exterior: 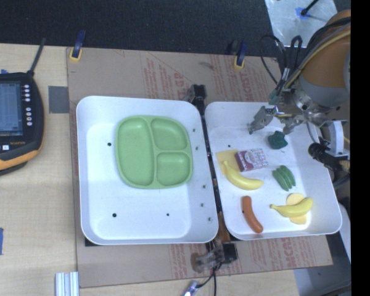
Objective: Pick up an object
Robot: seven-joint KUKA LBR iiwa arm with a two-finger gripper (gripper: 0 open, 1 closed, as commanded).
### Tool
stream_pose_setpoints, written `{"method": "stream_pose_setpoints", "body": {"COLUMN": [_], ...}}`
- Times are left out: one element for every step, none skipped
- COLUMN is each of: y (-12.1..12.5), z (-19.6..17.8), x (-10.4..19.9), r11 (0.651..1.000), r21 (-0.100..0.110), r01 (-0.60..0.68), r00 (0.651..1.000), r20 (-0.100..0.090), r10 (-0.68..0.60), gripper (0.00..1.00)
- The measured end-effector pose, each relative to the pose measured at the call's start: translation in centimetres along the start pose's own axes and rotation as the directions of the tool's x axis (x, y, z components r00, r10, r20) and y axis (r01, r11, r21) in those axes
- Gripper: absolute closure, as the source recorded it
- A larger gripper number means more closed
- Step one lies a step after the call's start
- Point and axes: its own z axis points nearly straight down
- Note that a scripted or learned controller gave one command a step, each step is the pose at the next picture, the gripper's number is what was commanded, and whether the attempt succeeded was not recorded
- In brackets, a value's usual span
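Note:
The right bin holds several toy foods: a dark green lump, a purple packet, a yellow banana, a green pepper, an orange-red sausage and a second banana. My gripper hangs over the bin's far part, open, its fingers spread just above and to the left of the dark green lump. Nothing is between the fingers.
The left bin holds a light green divided plate. A teach pendant lies on the bench at far left. Clamps sit between the bins at the far and near ends.

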Motion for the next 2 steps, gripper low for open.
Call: {"method": "stream_pose_setpoints", "body": {"y": [-1.2, -1.2], "z": [10.4, 9.2], "x": [3.2, 3.0], "r11": [1.0, 1.0], "r21": [-0.006, -0.007], "r01": [0.001, 0.003], "r00": [1.0, 1.0], "r20": [0.002, 0.006], "r10": [-0.001, -0.003], "gripper": [0.0, 1.0]}}
